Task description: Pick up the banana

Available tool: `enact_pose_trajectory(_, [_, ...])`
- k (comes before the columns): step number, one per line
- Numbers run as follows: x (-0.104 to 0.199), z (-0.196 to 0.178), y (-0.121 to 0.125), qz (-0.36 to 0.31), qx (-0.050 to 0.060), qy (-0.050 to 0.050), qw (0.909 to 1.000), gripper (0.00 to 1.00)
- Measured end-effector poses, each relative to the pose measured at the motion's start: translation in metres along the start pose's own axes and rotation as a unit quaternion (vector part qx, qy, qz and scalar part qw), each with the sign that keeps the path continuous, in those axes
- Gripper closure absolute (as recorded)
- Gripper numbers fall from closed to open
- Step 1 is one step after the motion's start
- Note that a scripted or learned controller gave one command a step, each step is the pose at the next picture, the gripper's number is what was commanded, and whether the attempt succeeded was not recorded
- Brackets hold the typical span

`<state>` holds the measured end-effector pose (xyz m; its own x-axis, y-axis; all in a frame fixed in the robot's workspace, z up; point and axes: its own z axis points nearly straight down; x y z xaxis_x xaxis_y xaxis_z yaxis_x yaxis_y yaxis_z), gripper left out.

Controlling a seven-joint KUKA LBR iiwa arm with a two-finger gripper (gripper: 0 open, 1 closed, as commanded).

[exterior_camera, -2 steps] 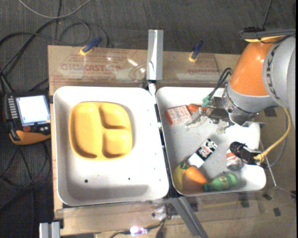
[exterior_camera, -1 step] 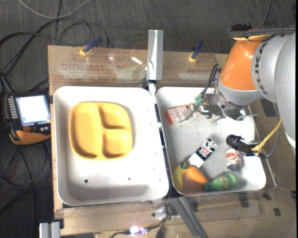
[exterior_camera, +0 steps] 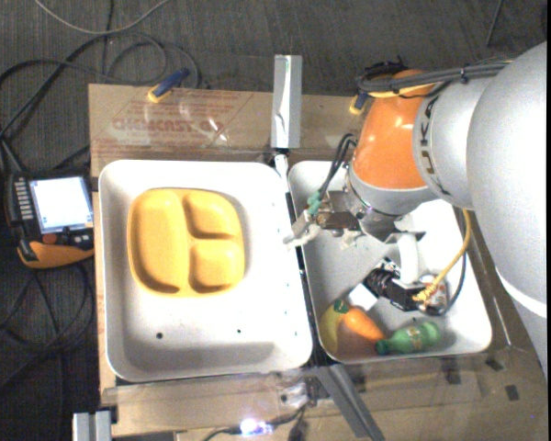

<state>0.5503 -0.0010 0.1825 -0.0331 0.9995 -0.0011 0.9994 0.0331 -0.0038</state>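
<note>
— Where is the banana (exterior_camera: 331, 318)?

— In the right bin (exterior_camera: 473, 324), tucked into its near left corner. Only a yellow-green curve of it shows, close against the bin wall.

— What crowds it?

— An orange carrot (exterior_camera: 360, 323) lies right against it and seems to overlap its right side. Just beyond the carrot, along the near wall, lies a green bottle-shaped thing (exterior_camera: 411, 337), its narrow end towards the carrot. The three make a row along that edge.

— And the arm (exterior_camera: 413, 154)?

— It comes in from the right and hangs over the middle of the right bin, its orange band covering the far part of that bin. The wrist end sits above and to the right of the carrot, apart from the banana.

— Are the jaws open or closed?

— I cannot tell; the wrist hardware hides them. Nothing can be seen gripped.

— What about the other side?

— The left bin (exterior_camera: 115, 274) holds a yellow divided tray (exterior_camera: 188, 240), lying flat in its far half, well apart from the banana. The two bins meet at a shared edge, and the banana lies just to the right of it.

— Anything off the worktop (exterior_camera: 129, 122)?

— A handheld unit with a lit screen (exterior_camera: 55, 205) lies to the left, with dark cables (exterior_camera: 64, 62) trailing over the floor.
</note>
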Motion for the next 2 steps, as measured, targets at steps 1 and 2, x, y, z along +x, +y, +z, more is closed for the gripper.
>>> enact_pose_trajectory(1, [0.075,0.000,0.034,0.115,0.001,-0.001,0.9933,0.00])
enact_pose_trajectory(2, [0.096,0.032,0.042,0.101,-0.010,0.001,0.9949,0.00])
